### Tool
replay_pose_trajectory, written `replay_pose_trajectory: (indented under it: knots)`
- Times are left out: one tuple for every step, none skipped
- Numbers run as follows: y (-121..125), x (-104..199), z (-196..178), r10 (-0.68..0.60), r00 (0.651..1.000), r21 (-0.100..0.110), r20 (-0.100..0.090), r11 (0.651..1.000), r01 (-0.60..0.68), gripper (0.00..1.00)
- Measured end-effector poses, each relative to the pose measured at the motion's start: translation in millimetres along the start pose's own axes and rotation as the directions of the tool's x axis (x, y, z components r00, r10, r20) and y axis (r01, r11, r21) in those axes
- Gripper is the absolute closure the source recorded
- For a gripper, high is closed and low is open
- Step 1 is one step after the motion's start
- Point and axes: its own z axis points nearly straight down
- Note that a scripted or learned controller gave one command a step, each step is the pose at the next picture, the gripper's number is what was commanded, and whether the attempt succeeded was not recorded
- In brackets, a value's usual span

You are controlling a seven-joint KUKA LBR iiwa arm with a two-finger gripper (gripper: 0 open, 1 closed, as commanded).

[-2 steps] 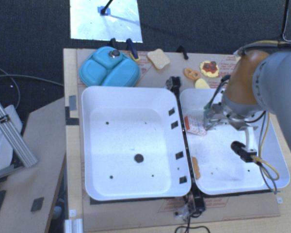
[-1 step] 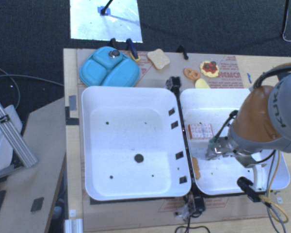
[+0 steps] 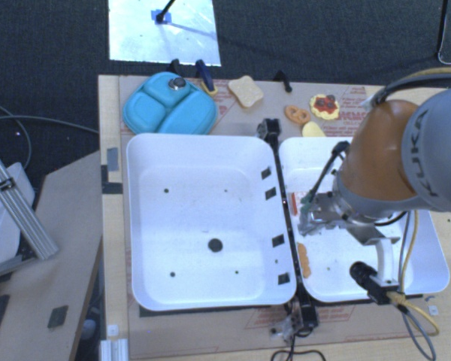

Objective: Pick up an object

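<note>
The pincer [image 3: 310, 220], its state unclear, hangs just above an orange piece [image 3: 304, 259] in the right bin [image 3: 436, 277].

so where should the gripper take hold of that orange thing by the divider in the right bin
Judging by its pose, grip the orange piece across its narrow middle, coming straight down. It lies flat and elongated along the right bin wall, so fingers should close across its short width.
</note>
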Motion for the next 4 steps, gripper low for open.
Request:
replay_pose_trajectory:
  knots:
    - [107, 74, -140, 0.000, 1.000, -0.014, 0.000, 1.000, 0.000, 1.00]
    - [103, 68, -142, 0.003, 1.000, 0.004, 0.005, 1.000, -0.003, 1.00]
    - [106, 122, -35, 0.005, 1.000, 0.020, 0.004, 1.000, -0.005, 1.00]
    - [143, 116, 44, 0.011, 1.000, 0.012, 0.005, 1.000, -0.011, 1.00]
